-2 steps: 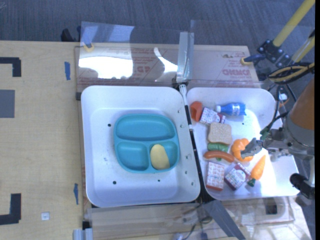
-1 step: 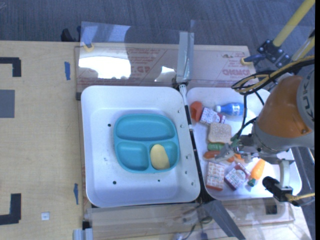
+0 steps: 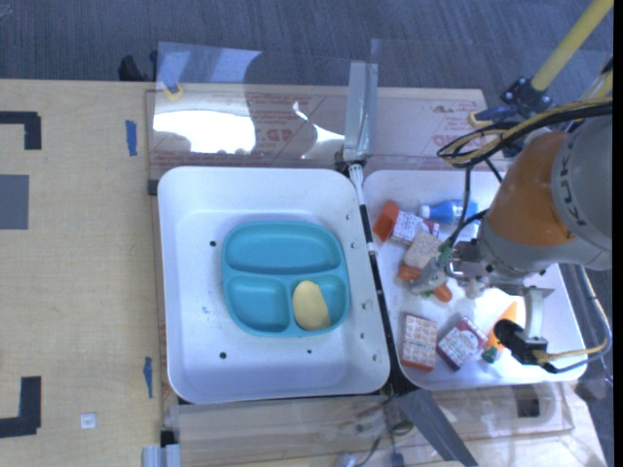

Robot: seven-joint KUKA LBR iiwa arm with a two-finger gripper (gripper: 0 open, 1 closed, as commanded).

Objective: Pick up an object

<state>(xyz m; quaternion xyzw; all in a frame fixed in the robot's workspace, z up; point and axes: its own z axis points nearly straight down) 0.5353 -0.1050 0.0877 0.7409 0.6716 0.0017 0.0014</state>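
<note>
A pale wooden bench point(image 3: 78, 261) is being used as the support. Two shallow white bins, the left bin point(image 3: 185, 261) and right bin point(image 3: 560, 285), are being carried on it side by side.

The right bin point(image 3: 555, 373) was crowded with small boxes point(image 3: 421, 341) and a bottle point(image 3: 443, 210); the left bin point(image 3: 185, 290) lay open around the blue tray point(image 3: 282, 275)

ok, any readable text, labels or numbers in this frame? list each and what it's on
None can be read.
Red print on the cardboard behind the bins: too blurred.
Patterned small boxes in the right bin: print too small.
Blue bottle: label unreadable.
</note>
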